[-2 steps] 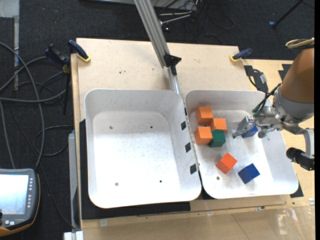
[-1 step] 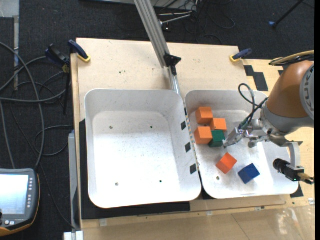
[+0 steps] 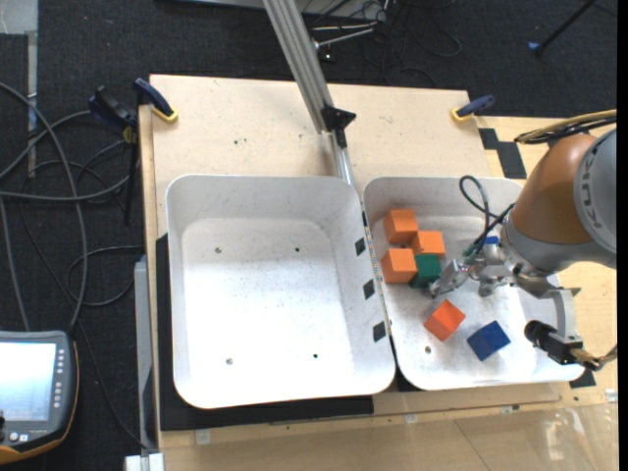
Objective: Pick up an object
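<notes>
Two bins: left bin [image 3: 196,224] and right bin [image 3: 412,366] sit side by side on the bench [image 3: 255,116].
Blocks: four orange blocks [image 3: 401,226], one green block [image 3: 428,269], one blue block [image 3: 489,340], all in the right bin.
Gripper [image 3: 449,281]: low beside the green block; too small and blurred to tell how it stands.
Hidden: green block partly covered by the gripper.
Arm [image 3: 554,214]: cut off at the right edge.

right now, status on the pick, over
End effector low in right bin, beside green block. Nothing seen held. Orange blocks crowd it.
</notes>
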Robot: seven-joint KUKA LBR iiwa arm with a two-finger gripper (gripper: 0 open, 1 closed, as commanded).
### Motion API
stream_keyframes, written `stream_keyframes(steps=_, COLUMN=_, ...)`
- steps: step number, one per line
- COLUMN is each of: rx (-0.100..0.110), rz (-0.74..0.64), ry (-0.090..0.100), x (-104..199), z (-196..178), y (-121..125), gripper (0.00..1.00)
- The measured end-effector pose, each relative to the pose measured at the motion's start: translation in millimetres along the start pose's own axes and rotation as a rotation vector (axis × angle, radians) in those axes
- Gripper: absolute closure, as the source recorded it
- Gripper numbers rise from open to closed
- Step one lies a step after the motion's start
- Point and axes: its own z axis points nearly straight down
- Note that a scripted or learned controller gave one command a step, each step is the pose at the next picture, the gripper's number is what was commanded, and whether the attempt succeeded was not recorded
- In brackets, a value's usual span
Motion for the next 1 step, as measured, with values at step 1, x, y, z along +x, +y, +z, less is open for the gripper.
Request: stream_keyframes(steps=1, rx=-0.004, rz=0.001, ry=0.000, x=-0.5, z=-11.7, y=0.7, gripper=1.00)
